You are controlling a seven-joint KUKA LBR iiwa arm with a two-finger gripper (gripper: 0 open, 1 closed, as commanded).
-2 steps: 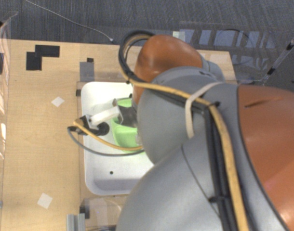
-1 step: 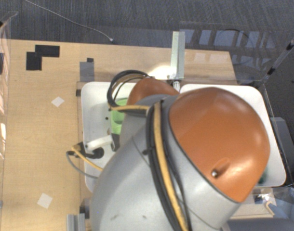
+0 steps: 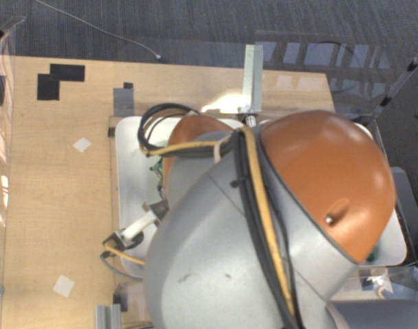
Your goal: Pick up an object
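My arm reaches over the bench, and its grey body and orange band hide most of both white bins. A strip of the left bin shows along its left wall. There a small green object peeks out at the arm's edge. Another green speck shows by the orange band, near the right bin's lower right corner. What lies under the arm is hidden.
Black and yellow cables loop over the left bin's back, and a white-tipped cable end hangs near its front left. A metal post stands behind the bins. Bare wooden bench stretches to the left.
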